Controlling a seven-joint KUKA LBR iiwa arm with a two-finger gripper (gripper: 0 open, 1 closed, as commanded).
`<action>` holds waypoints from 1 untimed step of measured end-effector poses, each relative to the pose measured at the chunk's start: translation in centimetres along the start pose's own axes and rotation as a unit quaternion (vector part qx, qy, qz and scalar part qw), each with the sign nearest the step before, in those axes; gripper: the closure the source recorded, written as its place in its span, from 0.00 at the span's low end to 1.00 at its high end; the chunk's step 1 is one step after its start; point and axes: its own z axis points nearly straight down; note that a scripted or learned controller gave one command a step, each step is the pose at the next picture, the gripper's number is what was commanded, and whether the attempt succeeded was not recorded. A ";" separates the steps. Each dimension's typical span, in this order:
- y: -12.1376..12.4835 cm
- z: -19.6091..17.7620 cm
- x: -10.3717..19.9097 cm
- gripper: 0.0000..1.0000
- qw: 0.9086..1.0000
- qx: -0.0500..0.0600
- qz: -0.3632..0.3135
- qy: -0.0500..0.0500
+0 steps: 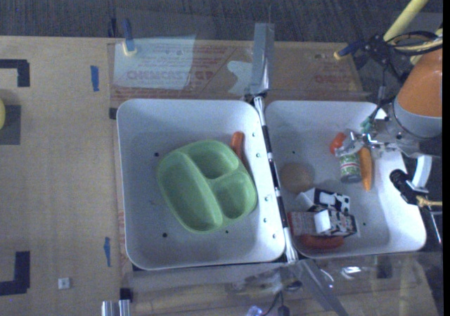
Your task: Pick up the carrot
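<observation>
The carrot (pixel 365 169) is a short orange stick lying lengthwise in the right part of the right bin (pixel 401 237). Right beside it on the left stands a small green-labelled can (pixel 348 165), with a red piece (pixel 338 143) above that. My gripper (pixel 368 140) reaches in from the right and sits just over the carrot's far end. The orange-banded wrist (pixel 422 89) rises behind it.
The right bin also holds a brown round lump (pixel 297 176), a black-and-white box (pixel 331 200), a red-and-white carton (pixel 320 223) and a red item (pixel 323 241). The left bin (pixel 140 237) holds a green divided plate (pixel 206 185) and an orange-red sausage-like piece (pixel 238 143).
</observation>
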 end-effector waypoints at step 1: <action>0.3 -1.7 -1.0 1.00 1.000 -0.008 0.001 -0.012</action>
